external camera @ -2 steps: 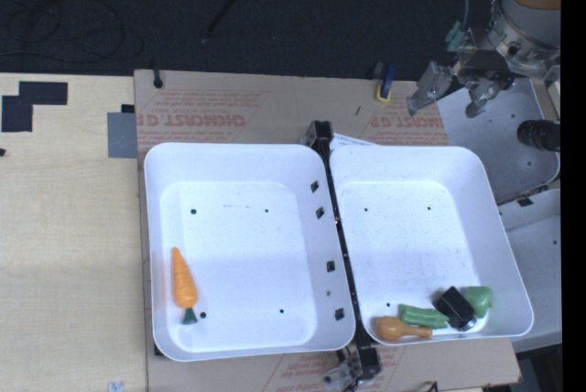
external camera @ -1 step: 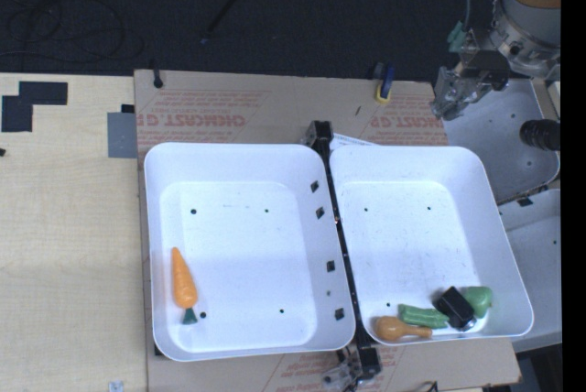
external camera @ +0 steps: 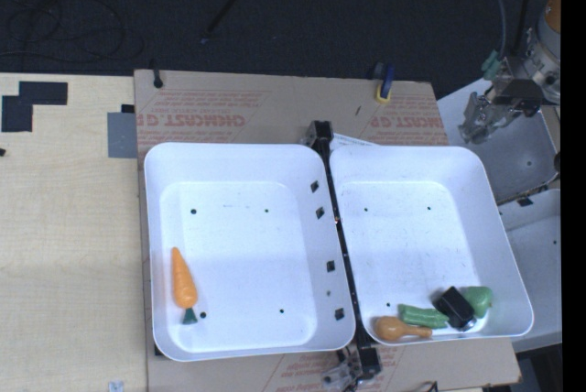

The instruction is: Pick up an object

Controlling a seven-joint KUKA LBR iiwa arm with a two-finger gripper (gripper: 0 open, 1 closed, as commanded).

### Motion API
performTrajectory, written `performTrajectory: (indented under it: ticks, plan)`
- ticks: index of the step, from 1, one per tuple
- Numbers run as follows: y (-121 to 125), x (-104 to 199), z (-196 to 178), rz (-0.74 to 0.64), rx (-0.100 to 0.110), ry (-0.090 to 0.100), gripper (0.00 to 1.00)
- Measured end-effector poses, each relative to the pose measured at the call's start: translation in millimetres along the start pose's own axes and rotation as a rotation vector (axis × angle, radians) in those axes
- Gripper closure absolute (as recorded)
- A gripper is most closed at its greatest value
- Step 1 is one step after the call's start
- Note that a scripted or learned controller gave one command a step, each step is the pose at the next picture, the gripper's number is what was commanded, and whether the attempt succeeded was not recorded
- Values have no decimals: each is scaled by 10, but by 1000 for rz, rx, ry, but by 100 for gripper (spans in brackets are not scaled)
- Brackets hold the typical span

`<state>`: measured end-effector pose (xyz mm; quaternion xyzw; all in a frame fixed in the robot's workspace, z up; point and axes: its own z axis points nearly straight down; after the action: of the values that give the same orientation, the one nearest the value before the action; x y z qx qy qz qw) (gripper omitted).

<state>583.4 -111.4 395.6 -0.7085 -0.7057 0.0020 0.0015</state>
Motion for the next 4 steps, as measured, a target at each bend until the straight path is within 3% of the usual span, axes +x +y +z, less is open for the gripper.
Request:
performTrajectory:
  ticks: [1,2,3,4]
  plan:
    - [432,-369,1080,-1,7,1,100]
    - [-40,-687,825,0,-1,0,100]
    - [358,-1018,1388,-3,-2,-1,100]
    - [154,-1027,1011,-1,-6,-1,100]
